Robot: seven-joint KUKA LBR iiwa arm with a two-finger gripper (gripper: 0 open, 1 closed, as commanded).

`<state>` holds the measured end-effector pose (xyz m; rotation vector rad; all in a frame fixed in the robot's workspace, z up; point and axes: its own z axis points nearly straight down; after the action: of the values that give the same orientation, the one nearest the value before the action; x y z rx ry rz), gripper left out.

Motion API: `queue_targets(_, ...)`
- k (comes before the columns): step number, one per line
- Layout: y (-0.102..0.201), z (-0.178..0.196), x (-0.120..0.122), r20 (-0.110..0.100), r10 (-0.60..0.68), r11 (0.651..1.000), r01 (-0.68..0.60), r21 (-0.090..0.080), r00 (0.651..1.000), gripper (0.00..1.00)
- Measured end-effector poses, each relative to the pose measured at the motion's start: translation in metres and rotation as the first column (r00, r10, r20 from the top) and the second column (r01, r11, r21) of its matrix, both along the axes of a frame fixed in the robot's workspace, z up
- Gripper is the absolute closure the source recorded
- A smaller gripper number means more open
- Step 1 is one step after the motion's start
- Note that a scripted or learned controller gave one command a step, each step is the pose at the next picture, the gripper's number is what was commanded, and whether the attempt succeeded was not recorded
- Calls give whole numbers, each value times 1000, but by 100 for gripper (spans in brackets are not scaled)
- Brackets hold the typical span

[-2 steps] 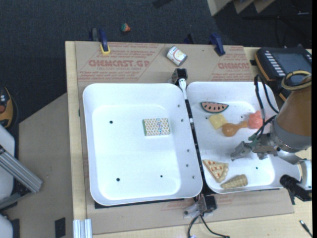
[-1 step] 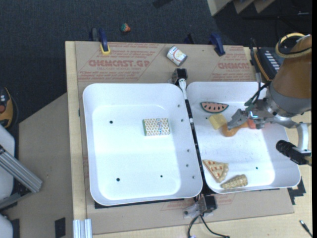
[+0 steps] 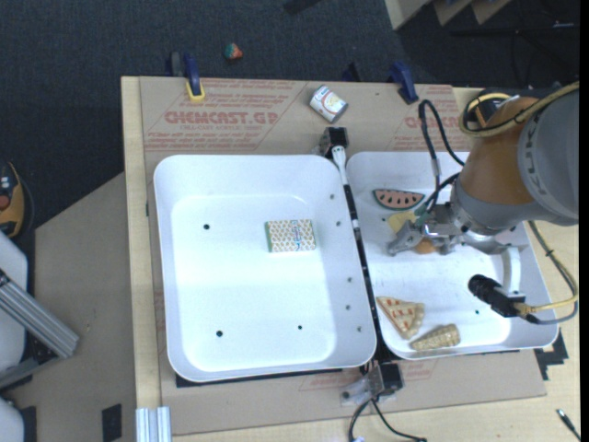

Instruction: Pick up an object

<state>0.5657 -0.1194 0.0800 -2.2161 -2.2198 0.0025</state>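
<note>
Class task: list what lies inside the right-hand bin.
Inside the right bin: a watermelon slice, a waffle-like wedge and a tan bread-like piece. The end effector sits over a small yellow item; the arm covers whatever lies beneath it.

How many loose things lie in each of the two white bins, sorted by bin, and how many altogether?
Left bin: 1, a green patterned block
Right bin: 3 clearly seen, a watermelon slice, a waffle-like wedge, a tan bread-like piece
Total: 4. A yellowish item by the gripper is partly hidden, so uncounted.
</note>
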Motion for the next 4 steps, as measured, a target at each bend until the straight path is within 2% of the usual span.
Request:
queue_targets(1,-18,5,46,10,0,1000,0,-5,1000,0)
queue_targets(2,-17,16,45,10,1,1000,-1,-5,1000,100)
queue_targets(3,86,111,32,16,9,1000,-9,2,1000,100)
queue_targets(4,43,298,24,26,-3,1000,3,-6,1000,100)
